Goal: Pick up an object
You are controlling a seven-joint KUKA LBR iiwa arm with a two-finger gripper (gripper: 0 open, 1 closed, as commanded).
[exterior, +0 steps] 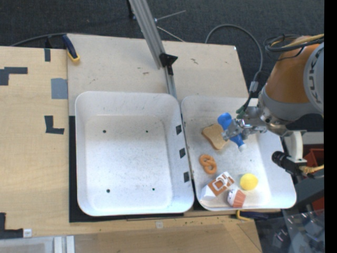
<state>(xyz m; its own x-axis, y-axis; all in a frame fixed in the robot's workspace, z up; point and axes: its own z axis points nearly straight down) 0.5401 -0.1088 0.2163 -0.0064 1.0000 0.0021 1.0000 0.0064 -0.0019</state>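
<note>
Toys crowd my right bin [274,191] — toast slice [214,136], pretzel [208,164], orange-and-white carton [221,184], yellow ball [249,182] — all bunched toward its near half, so that's where I work. My gripper [235,132] sits low beside the toast, right over a blue object [227,123]; blue shows at my fingers, but I can't tell whether they're clamped on it or spread. It looks nearest to a grasp, I reckon. Left bin [84,157] waits alongside.
</note>
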